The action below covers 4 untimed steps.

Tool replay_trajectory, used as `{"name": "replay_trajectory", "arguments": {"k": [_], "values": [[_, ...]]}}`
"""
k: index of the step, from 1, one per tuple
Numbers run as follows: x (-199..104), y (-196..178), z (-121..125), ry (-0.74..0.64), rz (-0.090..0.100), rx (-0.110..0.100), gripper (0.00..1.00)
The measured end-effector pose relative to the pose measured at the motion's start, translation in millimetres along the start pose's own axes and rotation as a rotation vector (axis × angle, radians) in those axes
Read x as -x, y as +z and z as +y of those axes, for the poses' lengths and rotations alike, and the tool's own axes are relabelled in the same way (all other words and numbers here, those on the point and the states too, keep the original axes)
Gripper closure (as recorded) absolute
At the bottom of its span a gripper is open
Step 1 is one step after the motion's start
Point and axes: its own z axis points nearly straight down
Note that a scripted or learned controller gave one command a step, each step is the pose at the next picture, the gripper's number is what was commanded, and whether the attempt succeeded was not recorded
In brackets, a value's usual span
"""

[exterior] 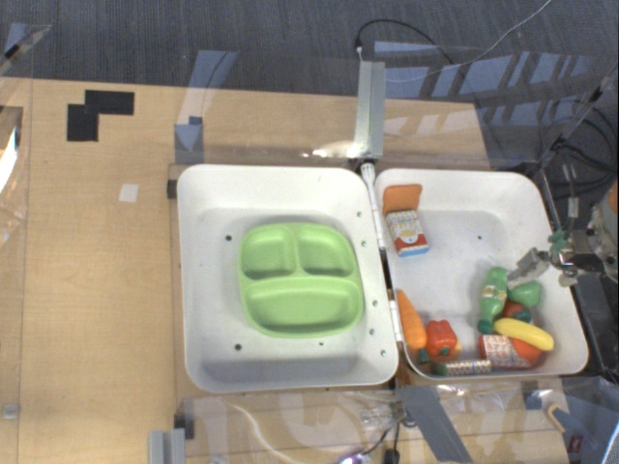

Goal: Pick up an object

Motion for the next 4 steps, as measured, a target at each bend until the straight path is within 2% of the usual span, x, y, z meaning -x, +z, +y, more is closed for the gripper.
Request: {"name": "replay_trajectory", "arguments": {"k": [1,2,3,4], "values": [[-15,102,5,-0.057,-0.003,0.012,0.0],[-65,120,0,-0.038,-0.001,0.017,0.0],[-65,108,2,-0.039,0.0,0.022,1.0],[-129,1,42,-0.071,0.001,0.003,1.0]]}}
